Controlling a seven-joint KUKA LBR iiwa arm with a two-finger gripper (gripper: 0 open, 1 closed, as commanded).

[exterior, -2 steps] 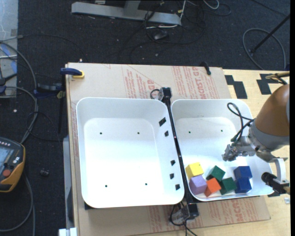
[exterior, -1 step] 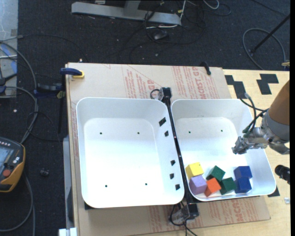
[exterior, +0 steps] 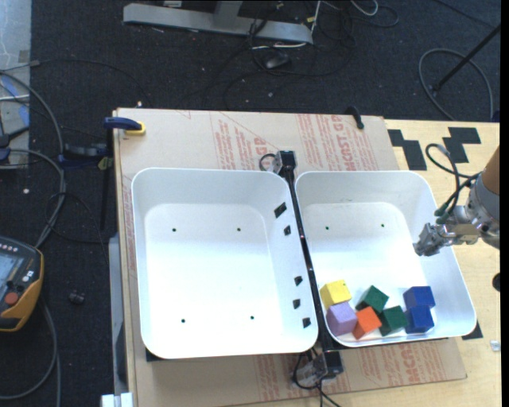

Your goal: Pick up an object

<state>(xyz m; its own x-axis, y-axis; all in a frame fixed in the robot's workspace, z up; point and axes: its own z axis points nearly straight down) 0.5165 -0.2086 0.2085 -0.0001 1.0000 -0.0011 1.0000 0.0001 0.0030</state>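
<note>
Bench carries two bins; blocks point(exterior: 374, 308) lie clustered at right bin's point(exterior: 362, 191) near edge. Gripper point(exterior: 425, 241) hangs at its right wall, state indiscernible. Risk: tight packing could block insertion or nudge neighbours.

Dark carpeted floor point(exterior: 71, 71) is surrounding the cardboard-covered surface point(exterior: 207, 139). Black cables point(exterior: 48, 171) are trailing across it at left, a yellow-and-black device point(exterior: 16, 278) is lying near the left edge, and a grey metal base point(exterior: 215, 22) is sitting at the top.
</note>
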